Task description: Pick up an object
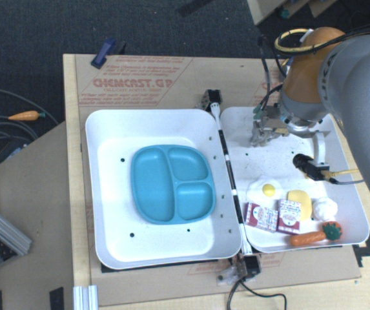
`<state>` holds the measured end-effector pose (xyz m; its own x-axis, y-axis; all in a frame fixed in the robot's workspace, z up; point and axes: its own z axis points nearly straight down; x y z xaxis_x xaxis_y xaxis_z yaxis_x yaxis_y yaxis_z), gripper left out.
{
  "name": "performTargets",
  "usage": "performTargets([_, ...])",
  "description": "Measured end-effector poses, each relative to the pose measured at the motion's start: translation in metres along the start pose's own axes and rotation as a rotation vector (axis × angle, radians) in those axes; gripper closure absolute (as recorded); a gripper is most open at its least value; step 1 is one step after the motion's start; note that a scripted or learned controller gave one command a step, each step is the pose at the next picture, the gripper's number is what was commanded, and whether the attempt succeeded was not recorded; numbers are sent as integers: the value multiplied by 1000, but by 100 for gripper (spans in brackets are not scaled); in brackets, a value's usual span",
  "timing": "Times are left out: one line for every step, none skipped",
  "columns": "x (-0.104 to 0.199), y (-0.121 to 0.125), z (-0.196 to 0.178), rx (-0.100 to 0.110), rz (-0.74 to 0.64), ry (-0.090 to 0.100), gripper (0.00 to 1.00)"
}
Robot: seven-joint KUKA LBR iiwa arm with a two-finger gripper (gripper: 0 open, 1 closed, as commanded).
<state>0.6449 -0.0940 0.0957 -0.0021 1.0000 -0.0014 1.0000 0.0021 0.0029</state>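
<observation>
Looking down on the table [75, 173], we see the claw [265, 134] hanging over the far end of the right bin [359, 234]; whether it is clenched we cannot tell. The fried egg [265, 190], two cartons [275, 217], lemon [302, 202] and carrot [308, 238] crowd the near edge. A blue divided plate [172, 183] sits mid left bin [107, 237], with room all round.

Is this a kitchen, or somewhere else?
Probably a robot lab, not a kitchen. The food in the right bin looks like toys, such as a fried egg and a carrot. A grey robot arm reaches in over a bench covered with printed board, with cables beside it.
</observation>
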Motion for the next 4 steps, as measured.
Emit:
performTargets([0,0,-10,-1,-1,-1,100])
performTargets([0,1,-20,-3,-1,-2,100])
performTargets([0,1,-20,-2,-2,-2,0])
performTargets([1,21,11,2,1,0,0])
